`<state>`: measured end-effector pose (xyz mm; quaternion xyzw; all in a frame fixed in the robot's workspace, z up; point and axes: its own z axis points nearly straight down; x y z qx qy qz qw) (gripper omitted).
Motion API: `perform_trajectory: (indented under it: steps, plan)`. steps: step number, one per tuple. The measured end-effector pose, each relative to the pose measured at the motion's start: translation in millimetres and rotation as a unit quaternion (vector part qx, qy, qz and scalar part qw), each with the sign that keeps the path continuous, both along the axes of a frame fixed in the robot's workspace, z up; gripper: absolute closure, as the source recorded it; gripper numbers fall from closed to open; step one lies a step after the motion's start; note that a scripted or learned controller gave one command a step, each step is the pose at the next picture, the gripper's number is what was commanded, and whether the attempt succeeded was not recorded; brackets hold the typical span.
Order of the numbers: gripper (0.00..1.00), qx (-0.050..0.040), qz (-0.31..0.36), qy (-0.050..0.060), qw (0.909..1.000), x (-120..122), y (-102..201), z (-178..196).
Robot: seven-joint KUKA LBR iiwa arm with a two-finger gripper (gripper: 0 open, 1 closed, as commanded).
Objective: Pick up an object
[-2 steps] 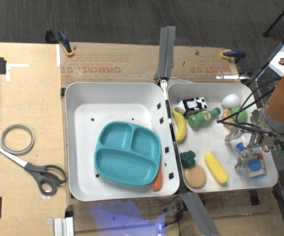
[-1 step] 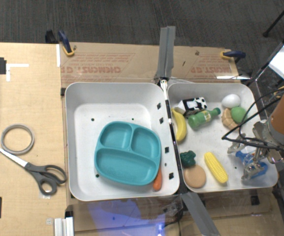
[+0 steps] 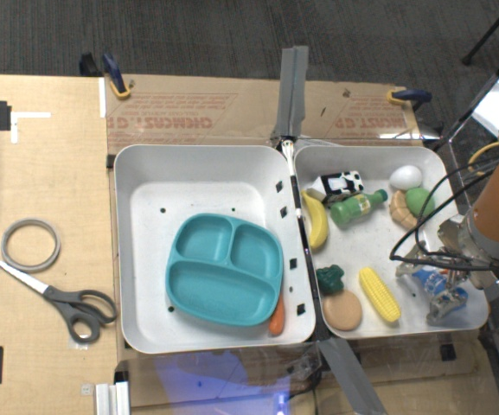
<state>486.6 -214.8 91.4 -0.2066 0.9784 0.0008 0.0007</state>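
The gripper [image 3: 444, 296] hangs low at the frame's lower right, in the right white plastic bin [image 3: 366, 330]; I judge nothing lifted yet, grasp unclear

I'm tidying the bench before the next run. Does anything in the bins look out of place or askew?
One thing: a carrot is wedged between the teal divided plate and the left bin's right wall, partly hidden by the plate. The toy food in the right bin lies loose but contained.
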Motion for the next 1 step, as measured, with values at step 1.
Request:
perform_trajectory:
  steps: [1]
  plan:
    - [1.00, 0.0002, 0.001, -0.002, 1.0000, 1.8, 1.6, 9.3]
